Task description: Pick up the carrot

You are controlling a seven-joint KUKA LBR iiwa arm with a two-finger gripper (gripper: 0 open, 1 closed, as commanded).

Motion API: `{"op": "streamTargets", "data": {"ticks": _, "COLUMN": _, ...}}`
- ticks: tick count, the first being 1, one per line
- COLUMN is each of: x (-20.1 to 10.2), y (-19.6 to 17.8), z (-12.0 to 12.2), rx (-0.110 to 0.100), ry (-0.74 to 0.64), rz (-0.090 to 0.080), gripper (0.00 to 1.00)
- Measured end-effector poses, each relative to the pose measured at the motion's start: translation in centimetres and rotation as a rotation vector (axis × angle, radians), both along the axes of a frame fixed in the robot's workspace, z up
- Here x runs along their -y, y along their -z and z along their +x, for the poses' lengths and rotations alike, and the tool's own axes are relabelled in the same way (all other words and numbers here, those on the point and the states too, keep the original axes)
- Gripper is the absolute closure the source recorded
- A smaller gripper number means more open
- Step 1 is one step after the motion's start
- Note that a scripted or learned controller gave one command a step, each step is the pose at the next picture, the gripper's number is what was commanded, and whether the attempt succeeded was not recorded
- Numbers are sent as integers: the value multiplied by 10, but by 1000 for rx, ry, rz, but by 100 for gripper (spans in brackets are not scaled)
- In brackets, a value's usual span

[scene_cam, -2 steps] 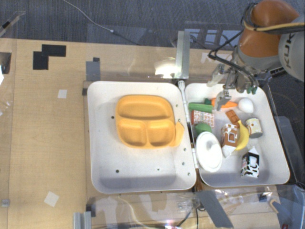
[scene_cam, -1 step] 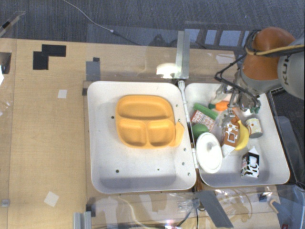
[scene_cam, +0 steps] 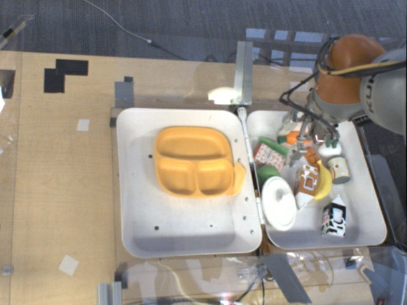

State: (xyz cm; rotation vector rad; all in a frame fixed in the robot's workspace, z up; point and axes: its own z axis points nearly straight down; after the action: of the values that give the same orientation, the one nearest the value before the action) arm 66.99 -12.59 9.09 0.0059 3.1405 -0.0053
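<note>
Two white bins sit on the worktop (scene_cam: 57, 189). The left bin (scene_cam: 137, 234) holds one yellow tray (scene_cam: 194, 161). In the right bin (scene_cam: 369, 215), the gripper (scene_cam: 304, 136) hangs over one carrot (scene_cam: 297, 139) just beneath it; the carrot's long axis is unclear, and so is the gripper's opening. One banana (scene_cam: 325, 182) lies nearer the camera.

A pale wood bench (scene_cam: 57, 189) fills most of the view, glossy under a clear sheet, with a bright glare spot (scene_cam: 222, 95) just past centre toward 12 o'clock. Black squares (scene_cam: 63, 75) sit at 10 o'clock, small white tags (scene_cam: 83, 125) at 9 and 7. Along 12 o'clock runs dark grey carpet (scene_cam: 159, 11), a thin cable (scene_cam: 108, 14) snaking across it. Metal brackets (scene_cam: 243, 68) stand at 12.
</note>
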Motion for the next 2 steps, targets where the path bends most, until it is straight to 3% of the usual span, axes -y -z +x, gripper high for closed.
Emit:
{"op": "streamTargets", "data": {"ticks": 1, "x": -1, "y": -16, "z": 6, "rx": 28, "ry": 0, "rz": -1, "gripper": 100}}
{"op": "streamTargets", "data": {"ticks": 2, "x": -4, "y": -90, "z": -3, "rx": 17, "ry": 121, "rz": 3, "gripper": 100}}
